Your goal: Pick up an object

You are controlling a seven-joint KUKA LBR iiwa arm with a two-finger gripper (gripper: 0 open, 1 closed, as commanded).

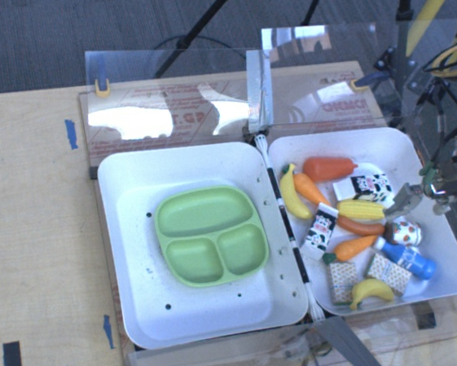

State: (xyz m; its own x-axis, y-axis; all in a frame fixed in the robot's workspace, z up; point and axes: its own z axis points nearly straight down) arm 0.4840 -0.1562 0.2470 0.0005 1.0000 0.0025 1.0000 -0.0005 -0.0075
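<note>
The right-hand white bin (431, 159) holds a loose heap of small toy items, any of which could be the object for picking. A yellow banana (291, 196) lies along the bin's left wall, with an orange carrot (308, 187) touching it and a red-orange pepper-like piece (330, 166) just above. Near the middle sit a yellow corn cob (360, 210), a black-and-white cow-print carton (321, 230) and a second cow-print piece (371, 185), too small to identify further. Lower down are another orange carrot (354, 247), a blue bottle (408, 259) with a white cap, a round white-and-red ball (405, 232), a second banana (372, 290) and two woven, mesh-textured packets (342, 280). The items look like smooth moulded plastic. The left-hand bin (127, 230) carries a pale green divided plate (211, 235) with three compartments, matt and rounded at its corners. The claw (409, 196) appears at the right bin's right side, near the corn cob and the ball; it is dark, small and partly lost against the clutter behind, so whether it is spread or closed cannot be told, and nothing is visibly between its fingers. Clear plastic panels (170, 103) stand behind both bins and glare hides what lies beneath them. The bench (38, 241) is pale wood with black markings.
</note>
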